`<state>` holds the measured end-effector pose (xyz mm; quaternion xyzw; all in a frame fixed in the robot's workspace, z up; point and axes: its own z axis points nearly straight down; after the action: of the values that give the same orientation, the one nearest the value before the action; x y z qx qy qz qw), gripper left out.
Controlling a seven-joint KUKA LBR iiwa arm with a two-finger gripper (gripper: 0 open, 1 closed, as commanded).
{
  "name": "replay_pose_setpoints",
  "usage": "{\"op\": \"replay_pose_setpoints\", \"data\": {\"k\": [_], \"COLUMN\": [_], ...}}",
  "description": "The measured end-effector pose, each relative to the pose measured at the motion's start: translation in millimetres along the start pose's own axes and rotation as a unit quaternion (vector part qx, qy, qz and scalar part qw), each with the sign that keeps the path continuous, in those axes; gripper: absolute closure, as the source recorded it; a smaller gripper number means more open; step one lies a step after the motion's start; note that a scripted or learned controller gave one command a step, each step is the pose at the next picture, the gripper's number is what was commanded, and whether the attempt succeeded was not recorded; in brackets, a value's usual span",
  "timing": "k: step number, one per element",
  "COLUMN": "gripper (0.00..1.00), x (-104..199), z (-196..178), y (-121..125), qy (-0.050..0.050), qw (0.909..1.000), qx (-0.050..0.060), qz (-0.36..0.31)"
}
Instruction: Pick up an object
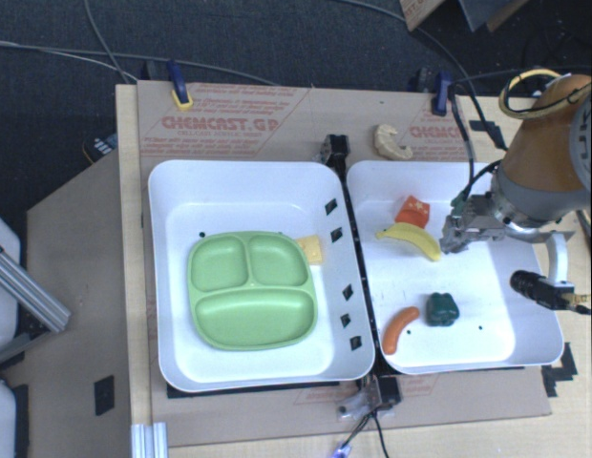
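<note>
In the right bin (pixel 487 342) lie a yellow banana (pixel 411 239), a red-orange block (pixel 413 210) just behind it, a dark green lumpy toy (pixel 441 309) and an orange sausage-shaped piece (pixel 401 329) near the front. My gripper (pixel 455 235) hangs low over the right bin, just right of the banana's right end. I see nothing held in it. The arm's orange band (pixel 544 146) rises behind it at the right.
The left bin (pixel 172 208) holds a light green divided plate (pixel 251 288) and a small yellow piece (pixel 310 250) at the plate's right rim. A beige curved object (pixel 393 141) lies on the cardboard behind the bins. Black clips line the divider between the bins.
</note>
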<state>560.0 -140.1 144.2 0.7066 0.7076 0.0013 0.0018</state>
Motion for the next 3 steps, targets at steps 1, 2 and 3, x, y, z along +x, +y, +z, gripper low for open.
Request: {"op": "replay_pose_setpoints", "data": {"k": [1, 2, 3], "gripper": [1.00, 1.00, 1.00], "x": [-2.0, -1.9, 54.7], "z": [-55.5, -94.4, -101.9], "y": [-8.5, -7.1, 10.5], "qy": [0.000, 0.000, 0.001], "qw": [1.0000, 1.0000, 1.0000], "qx": [-0.001, 0.000, 0.001], "qz": [0.000, 0.000, -0.003]}}
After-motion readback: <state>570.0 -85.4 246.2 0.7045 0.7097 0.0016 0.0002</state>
